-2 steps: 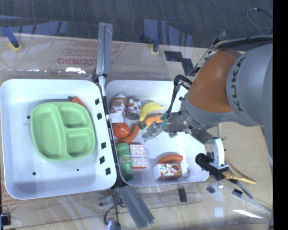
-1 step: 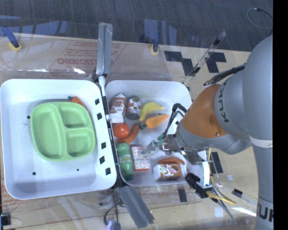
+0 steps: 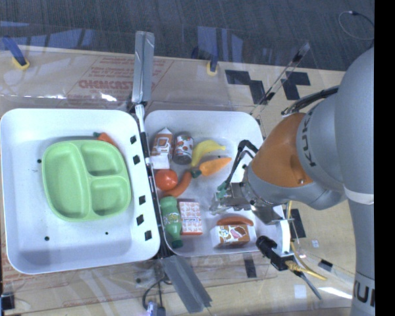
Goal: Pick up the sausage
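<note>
Wooden bench (image 3: 72, 78), two white bins, gripper (image 3: 225, 199) low in right bin (image 3: 204, 118) near its right edge, perhaps touching sausage (image 3: 234, 232), finger state unclear.

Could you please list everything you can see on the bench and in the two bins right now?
bins: 2, white, side by side on the bench
plate: 1, light green, three compartments, in the left bin
carrot: 1, orange, left bin, at the plate's far edge
carton: 1, brown and white, right bin, far left
can: 1, dark red, beside the carton
banana: 1, yellow, right bin, far middle
carrot: 1, orange, just below the banana
tomato: 1, red, right bin, left side
bottle: 1, green, right bin, near left
box: 1, red and white, beside the bottle
sausage: 1, reddish brown, in a pack, right bin, near side
arm: 1, grey with orange band, from the right
gripper: 1, dark, just above the sausage
</note>
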Controlling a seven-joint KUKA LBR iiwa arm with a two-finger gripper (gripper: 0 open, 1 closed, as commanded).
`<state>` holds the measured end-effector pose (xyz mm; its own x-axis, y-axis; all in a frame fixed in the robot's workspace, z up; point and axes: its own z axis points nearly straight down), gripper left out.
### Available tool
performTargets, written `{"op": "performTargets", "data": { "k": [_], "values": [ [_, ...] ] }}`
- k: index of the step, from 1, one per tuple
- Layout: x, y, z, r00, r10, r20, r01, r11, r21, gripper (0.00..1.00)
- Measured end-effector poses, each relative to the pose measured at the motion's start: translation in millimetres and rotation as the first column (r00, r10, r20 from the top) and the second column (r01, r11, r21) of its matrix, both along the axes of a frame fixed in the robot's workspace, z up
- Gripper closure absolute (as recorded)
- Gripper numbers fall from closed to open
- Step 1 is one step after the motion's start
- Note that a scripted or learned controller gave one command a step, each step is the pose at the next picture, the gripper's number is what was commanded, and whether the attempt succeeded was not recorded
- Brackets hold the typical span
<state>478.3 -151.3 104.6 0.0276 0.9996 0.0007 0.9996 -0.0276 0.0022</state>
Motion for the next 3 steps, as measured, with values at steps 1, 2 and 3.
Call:
{"op": "performTargets", "data": {
  "k": [1,2,3],
  "values": [
    [38.7,95.0,178.9,0.993,0.121,-0.003,-0.121,0.993,0.0,1.0],
    [62.0,182.7,101.6,0.981,0.194,-0.008,-0.194,0.981,0.0,1.0],
    [26.3,264.7,176.4,0.911,0.412,-0.002,-0.412,0.911,0.0,1.0]
  ]
}}
